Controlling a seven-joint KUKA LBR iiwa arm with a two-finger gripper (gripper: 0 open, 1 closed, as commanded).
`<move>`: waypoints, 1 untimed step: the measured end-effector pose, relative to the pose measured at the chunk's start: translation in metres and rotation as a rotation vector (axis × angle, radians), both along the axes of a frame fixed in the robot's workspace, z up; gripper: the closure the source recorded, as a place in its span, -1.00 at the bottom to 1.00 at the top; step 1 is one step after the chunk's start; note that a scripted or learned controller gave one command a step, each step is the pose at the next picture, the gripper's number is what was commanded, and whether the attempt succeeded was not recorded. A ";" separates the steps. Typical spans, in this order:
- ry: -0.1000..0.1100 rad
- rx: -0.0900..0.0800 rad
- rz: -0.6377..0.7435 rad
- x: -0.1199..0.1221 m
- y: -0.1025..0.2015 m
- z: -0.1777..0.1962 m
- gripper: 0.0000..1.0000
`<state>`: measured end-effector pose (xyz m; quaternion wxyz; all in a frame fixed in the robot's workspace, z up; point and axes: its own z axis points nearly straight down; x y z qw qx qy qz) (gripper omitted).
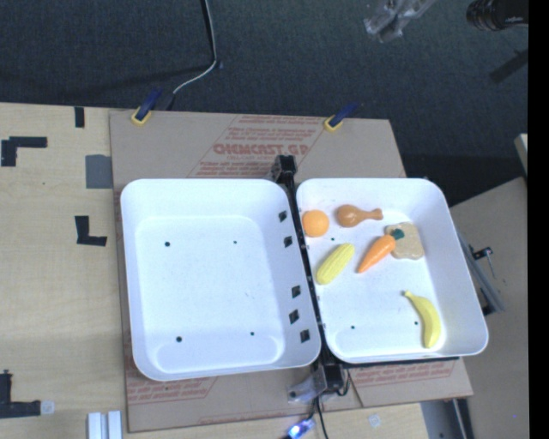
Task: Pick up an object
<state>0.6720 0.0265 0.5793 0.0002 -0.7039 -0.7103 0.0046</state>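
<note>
Nearest the camera, at the bottom of the right bin [463,339], lies a banana [425,319], yellow and curved, close to the lower right wall and well apart from the rest. It looks like a light, hard toy with a smooth and probably slippery skin; a grip across its narrow middle, with the fingers set square to the curve, seems the safest hold. Further up, the corn [334,262] lies aslant near the divider, with the carrot [377,252] just beside it on the right, its green top touching or overlapping a tan, bread-like piece [410,243]. These sit crowded, so fingers coming down there may knock a neighbour. Beyond them an orange [315,223] sits against the divider; being round and smooth, it would likely roll out of a pinch. A drumstick [357,214] lies next to it, its thin end offering a fair handle. The left bin [137,206] sits alongside. Farthest off, at the top of the view above the dark floor, the gripper [390,21] shows as a blurred pale shape, well clear of both bins; whether it is released or clenched cannot be told, and nothing is seen in it.
</note>
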 end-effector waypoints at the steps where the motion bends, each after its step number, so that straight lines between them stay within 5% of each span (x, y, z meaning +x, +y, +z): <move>1: 0.001 -0.001 0.001 0.001 0.001 0.009 1.00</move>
